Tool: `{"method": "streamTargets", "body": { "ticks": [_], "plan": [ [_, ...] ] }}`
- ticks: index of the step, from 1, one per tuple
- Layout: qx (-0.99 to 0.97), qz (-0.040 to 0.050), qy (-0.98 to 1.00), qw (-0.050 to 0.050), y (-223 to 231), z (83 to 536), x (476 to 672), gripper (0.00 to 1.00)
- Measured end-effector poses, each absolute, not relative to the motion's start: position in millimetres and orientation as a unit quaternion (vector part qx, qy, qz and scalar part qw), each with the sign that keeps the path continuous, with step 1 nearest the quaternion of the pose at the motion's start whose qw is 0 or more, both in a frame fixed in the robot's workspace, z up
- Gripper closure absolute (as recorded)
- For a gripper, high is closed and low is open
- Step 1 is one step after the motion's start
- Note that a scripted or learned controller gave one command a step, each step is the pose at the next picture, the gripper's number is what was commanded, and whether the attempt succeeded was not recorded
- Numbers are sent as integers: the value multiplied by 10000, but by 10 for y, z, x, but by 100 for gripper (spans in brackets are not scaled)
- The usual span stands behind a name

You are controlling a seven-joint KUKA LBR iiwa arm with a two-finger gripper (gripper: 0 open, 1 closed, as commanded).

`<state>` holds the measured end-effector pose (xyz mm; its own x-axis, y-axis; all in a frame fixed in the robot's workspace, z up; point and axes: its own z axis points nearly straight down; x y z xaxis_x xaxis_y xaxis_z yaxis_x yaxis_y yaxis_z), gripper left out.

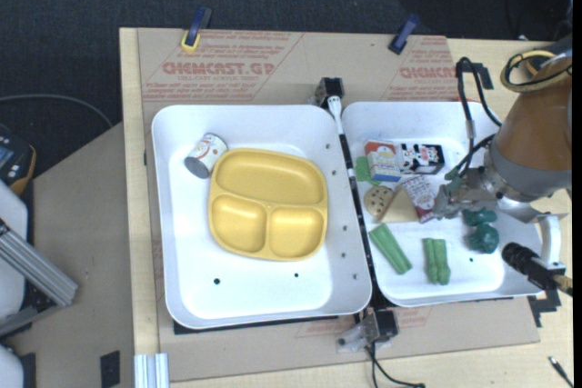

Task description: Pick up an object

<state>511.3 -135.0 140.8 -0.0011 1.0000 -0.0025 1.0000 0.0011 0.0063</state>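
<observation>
Cardboard (pixel 273 59) under the two bins carries the printed word "CHEMCAST" in red, repeated across its far strip; the letters after it are too small to read. The left bin (pixel 182 232) holds a yellow divided plate (pixel 268 202) and, touching its far left corner, a small white cup (pixel 205 154) lying on its side with a print that cannot be read. The right bin (pixel 400 115) holds a black-and-white carton (pixel 420 157) beside a blue-and-white packet (pixel 384 161), their writing illegible, a spotted tan wedge (pixel 380 203), a red-and-white wrapper (pixel 420 195), two green pieces (pixel 389 247) (pixel 436 260) and a dark teal lump (pixel 482 236). The gripper (pixel 452 200) hangs low over that bin, between wrapper and teal lump; whether its jaws are apart or together cannot be told.
</observation>
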Motion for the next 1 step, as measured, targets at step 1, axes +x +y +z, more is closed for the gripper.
{"method": "streamTargets", "body": {
  "ticks": [1],
  "plan": [
    [7066, 19, 7076, 38, -1317, 2004, 5053, 100]
  ]
}}
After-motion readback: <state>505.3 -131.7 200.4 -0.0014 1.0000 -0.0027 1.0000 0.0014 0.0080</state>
